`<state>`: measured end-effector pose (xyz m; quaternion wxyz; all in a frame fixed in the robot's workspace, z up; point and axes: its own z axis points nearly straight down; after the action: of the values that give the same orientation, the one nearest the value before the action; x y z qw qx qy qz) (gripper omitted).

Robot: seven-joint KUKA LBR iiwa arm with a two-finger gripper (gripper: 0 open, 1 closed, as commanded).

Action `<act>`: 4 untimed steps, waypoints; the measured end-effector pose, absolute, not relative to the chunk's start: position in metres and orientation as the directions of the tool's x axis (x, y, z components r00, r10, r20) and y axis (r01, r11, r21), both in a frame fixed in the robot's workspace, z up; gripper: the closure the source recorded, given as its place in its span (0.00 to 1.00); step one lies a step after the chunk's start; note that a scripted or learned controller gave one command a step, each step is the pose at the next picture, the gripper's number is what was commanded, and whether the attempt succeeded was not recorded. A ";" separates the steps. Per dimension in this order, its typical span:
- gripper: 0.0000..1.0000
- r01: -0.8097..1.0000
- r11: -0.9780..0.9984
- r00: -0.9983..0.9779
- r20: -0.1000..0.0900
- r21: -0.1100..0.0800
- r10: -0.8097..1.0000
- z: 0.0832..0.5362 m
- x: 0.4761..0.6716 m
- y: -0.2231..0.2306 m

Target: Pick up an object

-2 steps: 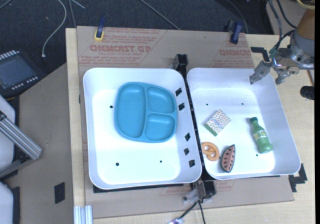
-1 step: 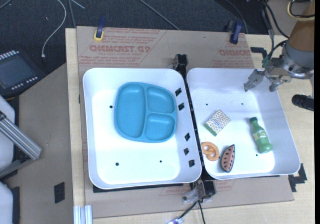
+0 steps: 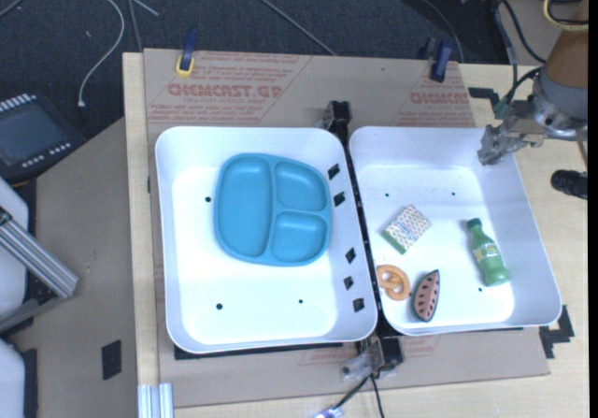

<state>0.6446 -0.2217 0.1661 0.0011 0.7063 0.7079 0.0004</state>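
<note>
White plastic made up both shallow bins on the bench. The left bin (image 3: 187,295) held a light blue divided plate (image 3: 273,209) with three compartments, lying flat near its middle. The right bin (image 3: 523,210) held four small things toward its near side: a green toy bottle (image 3: 487,252) at the right, a square patterned packet (image 3: 406,227) left of it, a brown pretzel (image 3: 392,281) and, just beside that, a watermelon slice (image 3: 426,295). The grey gripper (image 3: 492,151) hung over the right bin's far right rim, well apart from every object (whether its jaws stood wide or narrow I could not tell).
</note>
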 end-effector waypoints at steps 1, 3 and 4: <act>1.00 1.000 0.001 -0.001 -0.002 0.007 1.000 0.221 0.646 -0.222; 1.00 1.000 0.004 -0.004 0.002 -0.003 1.000 0.199 0.629 -0.178; 1.00 1.000 0.004 -0.004 0.003 -0.003 1.000 0.195 0.619 -0.132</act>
<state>0.6187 -0.1324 0.1953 -0.0019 0.7056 0.7086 -0.0001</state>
